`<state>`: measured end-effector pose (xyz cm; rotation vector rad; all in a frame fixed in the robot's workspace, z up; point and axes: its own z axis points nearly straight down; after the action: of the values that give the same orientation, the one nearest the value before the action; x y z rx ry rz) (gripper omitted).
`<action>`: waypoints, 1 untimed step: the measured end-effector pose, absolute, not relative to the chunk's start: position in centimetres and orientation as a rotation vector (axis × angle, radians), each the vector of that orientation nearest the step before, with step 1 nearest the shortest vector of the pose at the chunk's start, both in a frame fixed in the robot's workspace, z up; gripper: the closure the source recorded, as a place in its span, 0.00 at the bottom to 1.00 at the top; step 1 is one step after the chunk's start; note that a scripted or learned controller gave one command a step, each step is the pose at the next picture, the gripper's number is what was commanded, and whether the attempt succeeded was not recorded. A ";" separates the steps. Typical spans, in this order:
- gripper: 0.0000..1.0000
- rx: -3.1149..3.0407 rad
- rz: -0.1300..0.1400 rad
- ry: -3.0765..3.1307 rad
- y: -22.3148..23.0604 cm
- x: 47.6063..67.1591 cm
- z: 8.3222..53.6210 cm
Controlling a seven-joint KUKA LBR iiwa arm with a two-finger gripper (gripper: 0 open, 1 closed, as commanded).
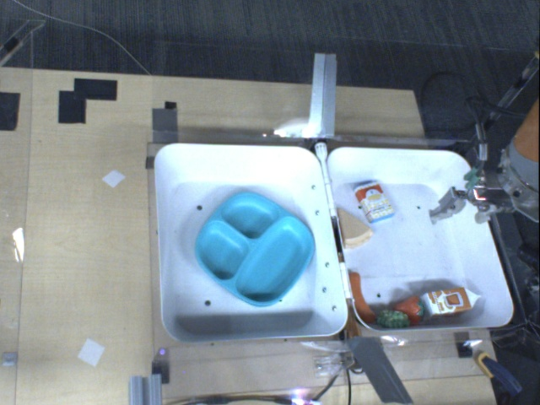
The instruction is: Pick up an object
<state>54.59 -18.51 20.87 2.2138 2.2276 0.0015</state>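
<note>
I am reaching in over a pale wooden tabletop (76, 251) carrying two white bins: the left bin (181, 184), well away from my gripper (460, 202), is holding a blue divided plate (255, 247), while the right bin (422, 251) is lying directly under and beside my gripper. My gripper is hovering at that bin's far right rim with nothing visibly between its parts, though I cannot tell how wide it is standing. To its left are sitting a small red-and-white carton (374, 202) and a pale wedge (354, 229), and nearer the camera are lying an orange juice carton (447, 301), a red-orange sausage shape (361, 300) and a green piece (391, 317).
</note>
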 end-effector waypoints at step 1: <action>0.00 1.959 0.008 2.444 -14.6 57.3 8.8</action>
<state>57.29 -14.56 8.81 1.9585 2.4436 0.0085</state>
